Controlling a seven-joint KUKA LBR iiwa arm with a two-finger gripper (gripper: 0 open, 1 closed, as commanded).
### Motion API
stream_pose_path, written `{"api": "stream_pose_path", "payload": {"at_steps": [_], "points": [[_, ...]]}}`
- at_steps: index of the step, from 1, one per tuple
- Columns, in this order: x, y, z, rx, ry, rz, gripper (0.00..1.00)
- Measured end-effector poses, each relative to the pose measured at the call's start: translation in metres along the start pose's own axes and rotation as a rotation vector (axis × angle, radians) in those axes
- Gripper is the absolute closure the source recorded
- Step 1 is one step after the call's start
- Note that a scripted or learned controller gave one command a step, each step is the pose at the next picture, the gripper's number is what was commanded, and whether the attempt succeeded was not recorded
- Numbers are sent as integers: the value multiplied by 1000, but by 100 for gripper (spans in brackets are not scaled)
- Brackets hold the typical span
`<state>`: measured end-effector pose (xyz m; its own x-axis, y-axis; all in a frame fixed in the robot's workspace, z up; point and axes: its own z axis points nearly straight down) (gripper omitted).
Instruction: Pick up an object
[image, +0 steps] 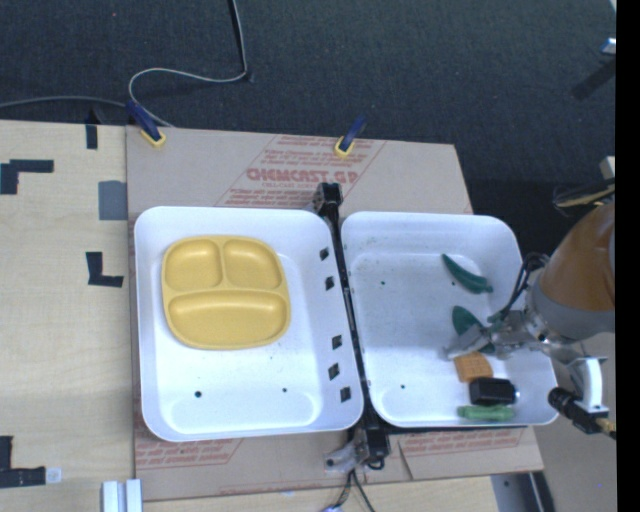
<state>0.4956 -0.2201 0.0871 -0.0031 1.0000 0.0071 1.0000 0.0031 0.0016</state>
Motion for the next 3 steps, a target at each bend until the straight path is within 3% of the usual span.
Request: {"api": "stream_pose_path", "payload": {"at_steps": [1,2,3], "points": [[1,101,0,-5,-3,-3,0],[10,173,2,4,-4,0,0],[8,170,-6,18,-6,-2,100]]}}
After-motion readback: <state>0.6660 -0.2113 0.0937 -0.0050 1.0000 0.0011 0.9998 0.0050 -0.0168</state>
